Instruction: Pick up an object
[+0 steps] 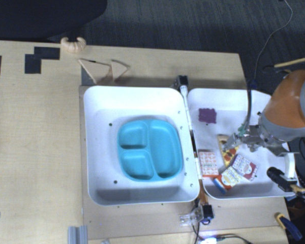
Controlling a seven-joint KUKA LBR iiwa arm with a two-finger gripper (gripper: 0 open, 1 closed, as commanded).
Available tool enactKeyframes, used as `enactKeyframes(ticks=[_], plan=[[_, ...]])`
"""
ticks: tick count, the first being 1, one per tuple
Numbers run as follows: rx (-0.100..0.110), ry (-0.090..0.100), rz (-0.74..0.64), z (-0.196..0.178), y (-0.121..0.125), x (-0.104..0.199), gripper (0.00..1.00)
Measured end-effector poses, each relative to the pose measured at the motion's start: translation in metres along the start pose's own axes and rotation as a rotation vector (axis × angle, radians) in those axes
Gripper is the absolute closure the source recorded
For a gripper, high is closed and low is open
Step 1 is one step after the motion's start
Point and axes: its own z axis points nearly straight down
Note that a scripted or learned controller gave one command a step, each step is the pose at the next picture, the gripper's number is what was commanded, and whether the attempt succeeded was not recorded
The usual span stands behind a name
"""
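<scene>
Claw (237, 139) low in right bin (229, 101), over packet clutter (236, 169); finger state: cannot tell. Risk: overlapping packets let the claw slip or snag two together.

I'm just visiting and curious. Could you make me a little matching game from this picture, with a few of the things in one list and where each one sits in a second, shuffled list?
Things:
1. blue divided tray
2. purple block
3. small red and white packet
4. gripper

Places:
A. far part of the right bin
B. over the middle of the right bin
C. middle of the left bin
D. right bin, against its left wall

Pairs: 1-C, 2-A, 3-D, 4-B
</scene>
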Motion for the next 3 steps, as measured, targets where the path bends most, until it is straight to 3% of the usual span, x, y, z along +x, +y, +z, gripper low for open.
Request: enactKeyframes(ticks=[1,2,3], plan=[[-0.004,0.0,-0.001,-0.011,0.002,0.001,1.0],[0.005,-0.003,-0.002,-0.038,0.086,-0.054,1.0],[0.007,-0.003,-0.002,-0.037,0.085,-0.053,0.0]])
